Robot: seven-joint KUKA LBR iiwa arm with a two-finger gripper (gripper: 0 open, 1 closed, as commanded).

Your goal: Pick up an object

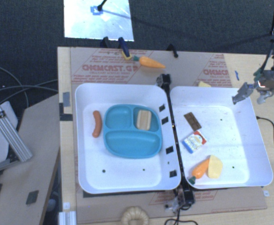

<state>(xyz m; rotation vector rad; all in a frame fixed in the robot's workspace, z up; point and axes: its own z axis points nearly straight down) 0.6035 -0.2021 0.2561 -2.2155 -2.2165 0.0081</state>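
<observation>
Right bin (249,172), glossy white plastic: flat brown bar (192,121), far; small printed packet (194,141), centre; orange carrot (200,169) touching a pale yellow wedge (215,167), near. Left bin (87,172): smooth blue divided tray (127,146) holding a tan slab (143,120); sausage (96,123) beside it. Metal hand (256,92) over the right bin's far right corner; finger state cannot be told.

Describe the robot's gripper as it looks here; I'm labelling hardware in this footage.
At the frame's right edge, the gripper is a pale grey metal assembly with slim angular fingers. A thin dark cable runs above it. It is too blurred for markings.
</observation>
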